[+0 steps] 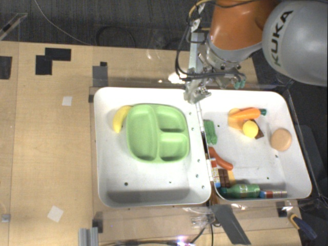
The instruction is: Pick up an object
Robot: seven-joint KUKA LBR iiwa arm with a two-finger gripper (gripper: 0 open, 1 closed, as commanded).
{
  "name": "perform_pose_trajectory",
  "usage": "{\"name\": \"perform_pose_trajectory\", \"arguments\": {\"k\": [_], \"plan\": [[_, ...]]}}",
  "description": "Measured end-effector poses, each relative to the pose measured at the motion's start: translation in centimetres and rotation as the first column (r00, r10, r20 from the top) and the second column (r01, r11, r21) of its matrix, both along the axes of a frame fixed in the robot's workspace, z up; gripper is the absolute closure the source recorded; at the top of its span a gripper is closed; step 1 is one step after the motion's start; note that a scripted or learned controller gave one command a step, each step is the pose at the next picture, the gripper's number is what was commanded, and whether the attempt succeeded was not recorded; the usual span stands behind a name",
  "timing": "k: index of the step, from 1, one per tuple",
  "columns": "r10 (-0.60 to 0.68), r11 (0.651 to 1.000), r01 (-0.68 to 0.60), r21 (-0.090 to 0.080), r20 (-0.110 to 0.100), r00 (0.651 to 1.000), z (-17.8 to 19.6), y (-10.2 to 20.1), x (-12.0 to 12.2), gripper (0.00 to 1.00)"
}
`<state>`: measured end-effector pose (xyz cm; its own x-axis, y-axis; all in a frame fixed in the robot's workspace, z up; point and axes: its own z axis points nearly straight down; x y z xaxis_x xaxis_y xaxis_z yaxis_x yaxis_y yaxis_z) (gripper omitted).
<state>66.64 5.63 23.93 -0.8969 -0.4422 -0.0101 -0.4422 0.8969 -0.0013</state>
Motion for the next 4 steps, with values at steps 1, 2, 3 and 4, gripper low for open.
{"name": "perform_pose_trajectory", "arguments": {"k": [1,2,3,4], "plan": [[0.384,0.923,-0.384,-0.004,-0.004,0.923,-5.5,-5.3,-2.6,1.00],[0.325,0.946,-0.325,-0.003,0.003,0.946,-1.9,-4.5,0.5,1.00],[0.345,0.939,-0.345,-0.003,0.001,0.939,-1.4,-2.2,0.4,1.00],[0.135,0.991,-0.135,-0.004,-0.003,0.991,-4.5,-14.1,-6.3,1.00]]}}
